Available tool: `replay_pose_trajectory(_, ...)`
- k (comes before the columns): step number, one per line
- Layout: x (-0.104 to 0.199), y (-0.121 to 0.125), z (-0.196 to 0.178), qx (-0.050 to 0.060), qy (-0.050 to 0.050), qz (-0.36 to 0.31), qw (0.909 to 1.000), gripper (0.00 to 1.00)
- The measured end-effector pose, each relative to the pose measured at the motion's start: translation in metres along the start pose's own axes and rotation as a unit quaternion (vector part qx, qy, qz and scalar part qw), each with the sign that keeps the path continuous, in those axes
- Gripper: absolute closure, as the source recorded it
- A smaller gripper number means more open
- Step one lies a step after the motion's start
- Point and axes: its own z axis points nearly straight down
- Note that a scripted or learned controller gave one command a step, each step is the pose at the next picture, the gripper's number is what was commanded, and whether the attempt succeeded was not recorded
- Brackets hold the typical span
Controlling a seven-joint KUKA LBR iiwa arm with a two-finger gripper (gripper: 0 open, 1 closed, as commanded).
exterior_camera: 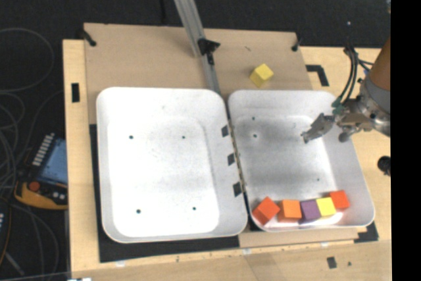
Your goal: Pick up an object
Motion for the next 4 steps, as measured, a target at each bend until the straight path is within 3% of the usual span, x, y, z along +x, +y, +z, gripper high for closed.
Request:
replay_pose_trajectory(1, -0.029, 0.035, 0.027, 0.001, -0.002, 0.001, 1.0000, 0.00)
replay_pose_trajectory(2, 0.023, -0.001, 0.078, 0.004, 0.002, -0.003, 1.0000, 0.00)
replay_pose_trajectory(3, 0.061, -0.022, 0.108, 0.003, 0.001, -0.003, 1.0000, 0.00)
replay_pose_trajectory(4, 0.064, 0.003, 0.146, 0.000, -0.001, -0.002, 1.0000, 0.00)
